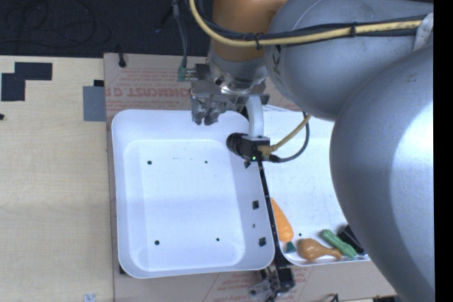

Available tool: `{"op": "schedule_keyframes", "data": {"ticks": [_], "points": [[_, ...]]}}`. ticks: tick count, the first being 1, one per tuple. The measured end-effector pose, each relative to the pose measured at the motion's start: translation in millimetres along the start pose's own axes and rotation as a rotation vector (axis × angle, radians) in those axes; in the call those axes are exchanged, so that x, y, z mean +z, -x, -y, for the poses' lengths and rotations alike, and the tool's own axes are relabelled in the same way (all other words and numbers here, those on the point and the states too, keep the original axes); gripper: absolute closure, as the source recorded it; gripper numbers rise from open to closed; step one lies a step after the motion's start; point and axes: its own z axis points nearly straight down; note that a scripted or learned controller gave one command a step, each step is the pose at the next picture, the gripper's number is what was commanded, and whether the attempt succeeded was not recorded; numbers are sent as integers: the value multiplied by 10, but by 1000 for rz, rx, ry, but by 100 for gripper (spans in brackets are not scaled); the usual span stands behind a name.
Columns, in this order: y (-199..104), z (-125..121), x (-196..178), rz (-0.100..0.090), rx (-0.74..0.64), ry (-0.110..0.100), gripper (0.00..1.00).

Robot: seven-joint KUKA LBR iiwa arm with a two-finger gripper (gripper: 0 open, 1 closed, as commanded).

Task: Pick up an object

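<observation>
You've got the grey arm w/ the orange band (251, 0) reaching in from the right, its tool (206, 112) hanging over the back rim of the left shallow white plastic bin (127, 173), near that bin's back-right corner. The fingers are dark and small against the bin wall; can't tell if they're wide or narrow, and nothing visible is between them. A yellow cable (212, 28) loops round the wrist, and a black cylindrical unit (243, 145) hangs just below the wrist, over the divide between the bins.

The things to pick are all in the right shallow white bin (297, 152), at its front, well apart from the tool: an orange carrot-shaped toy (282, 221) lying along the bin's left wall, a tan pear-shaped toy (313, 248) just in front of it, and a green stick-shaped toy (338, 242) beside that, w/ a dark object (352, 237) partly hidden under the arm. Both bins sit on a light wooden counter (49, 173).
</observation>
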Motion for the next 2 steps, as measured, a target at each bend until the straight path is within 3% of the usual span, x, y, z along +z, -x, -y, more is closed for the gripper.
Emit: {"op": "schedule_keyframes", "data": {"ticks": [1, 2], "points": [[-332, -188, 1814, 1, 1, -12, 100], [-80, 293, 1915, -2, 6, -2, 100]]}}
